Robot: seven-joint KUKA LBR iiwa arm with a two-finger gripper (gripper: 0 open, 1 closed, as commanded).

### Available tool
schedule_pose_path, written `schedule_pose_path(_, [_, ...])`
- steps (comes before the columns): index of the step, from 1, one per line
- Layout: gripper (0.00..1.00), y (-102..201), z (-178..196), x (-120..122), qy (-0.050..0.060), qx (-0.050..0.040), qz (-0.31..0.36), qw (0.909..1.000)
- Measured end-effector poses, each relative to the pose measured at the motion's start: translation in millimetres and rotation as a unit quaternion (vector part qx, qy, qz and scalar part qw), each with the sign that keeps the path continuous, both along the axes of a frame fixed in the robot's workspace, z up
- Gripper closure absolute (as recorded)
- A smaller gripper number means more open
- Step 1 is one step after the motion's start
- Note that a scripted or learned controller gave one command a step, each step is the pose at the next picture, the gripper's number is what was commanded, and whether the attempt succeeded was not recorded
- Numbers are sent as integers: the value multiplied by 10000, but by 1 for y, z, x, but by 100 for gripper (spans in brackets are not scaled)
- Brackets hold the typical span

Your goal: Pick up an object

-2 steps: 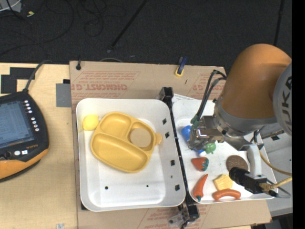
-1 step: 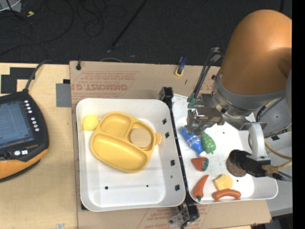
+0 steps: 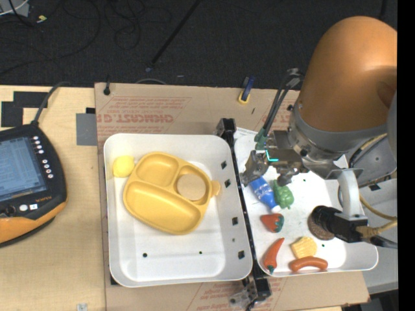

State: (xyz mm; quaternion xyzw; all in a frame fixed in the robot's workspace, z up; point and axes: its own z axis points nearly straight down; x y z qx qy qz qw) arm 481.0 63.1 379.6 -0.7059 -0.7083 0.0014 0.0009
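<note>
My jaws hang low over the upper left part of the right bin, close to the wall it shares with its neighbour. From this slant I cannot tell whether they stand apart or together, and nothing shows between them. Just beneath them lies a small blue bottle, tilted, with a green toy touching its right side. Below those sits a red strawberry, then a red chili pepper near the front wall. A yellow wedge rests beside the pepper, over an orange curved piece. A dark round brush lies to the right of the strawberry. In the left bin a yellow divided plate holds a tan disc in its small right compartment, and a yellow lemon lies just off its upper left edge. Far left on the tabletop rests a teach pendant.
</note>
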Motion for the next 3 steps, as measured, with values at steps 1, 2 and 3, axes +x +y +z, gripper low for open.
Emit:
schedule_pose_path(1, [100,0,10,0,9,-5,17,10000])
schedule_pose_path(2, [100,-22,29,-5,-13,1,-23,10000])
schedule_pose_path(3, [100,-20,38,-5,6,-2,8,10000])
